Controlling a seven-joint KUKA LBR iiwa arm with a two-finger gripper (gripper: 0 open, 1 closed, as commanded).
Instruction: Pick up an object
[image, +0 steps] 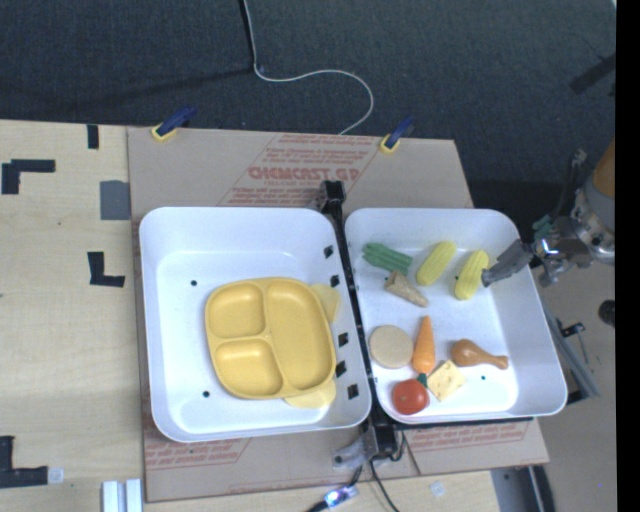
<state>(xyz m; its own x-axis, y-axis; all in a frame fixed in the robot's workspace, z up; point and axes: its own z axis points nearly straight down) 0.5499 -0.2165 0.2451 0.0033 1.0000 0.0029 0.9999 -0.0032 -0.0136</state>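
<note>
The right bin (528, 330) holds several toy foods. Along its far side lie a green vegetable (385, 257), a corn cob (436, 262) and a second corn cob (470, 274), with a beige wedge (406, 290) just in front of them. Nearer the front are a beige disc (391, 347), a carrot (424, 343), a chicken drumstick (477, 353), a cheese piece (446, 381) and a red tomato (409, 397). My gripper (497, 271) reaches in over the bin's right rim, its tip right beside the second corn cob. Nothing visibly sits in its grasp.
The left bin (165, 300) contains a yellow divided plate (270, 335) lying on a pale yellow sheet. A black divider (345, 290) runs between the bins. Both bins rest on cardboard (250, 165). A white cable (330, 80) loops behind.
</note>
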